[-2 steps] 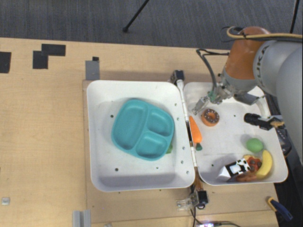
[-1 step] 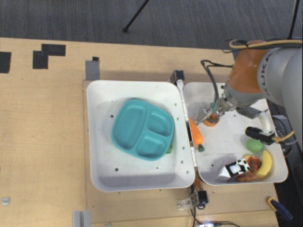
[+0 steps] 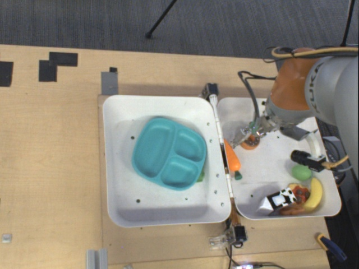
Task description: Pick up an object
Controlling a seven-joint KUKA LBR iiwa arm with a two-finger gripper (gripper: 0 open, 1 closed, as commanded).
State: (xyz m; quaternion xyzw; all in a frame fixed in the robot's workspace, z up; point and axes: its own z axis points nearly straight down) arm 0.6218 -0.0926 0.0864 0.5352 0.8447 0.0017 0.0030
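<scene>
The table (image 3: 50, 167) carried two shallow white bins side by side. The left bin (image 3: 120, 206) held a teal divided plate (image 3: 170, 152), lying flat a little right of its middle, with a sliver of something green showing under the plate's lower right edge. The right bin (image 3: 263, 167) took the grey arm (image 3: 331, 88), which reached in from the right with its orange band (image 3: 291, 86) above the wrist. The gripper (image 3: 251, 134) was down in the upper left part of that bin, right over a small orange-brown object (image 3: 250, 143); whether the jaws were open, closed or gripping it could not be told. Along the bin's left wall lay an orange carrot (image 3: 231, 157), tilted, with a green tip at its lower end. Near the lower right corner a yellow banana (image 3: 316, 194) curved beside a black-and-white toy (image 3: 282, 198) and a small reddish piece (image 3: 301, 193). A green round fruit (image 3: 302, 172) sat just above the banana.
</scene>
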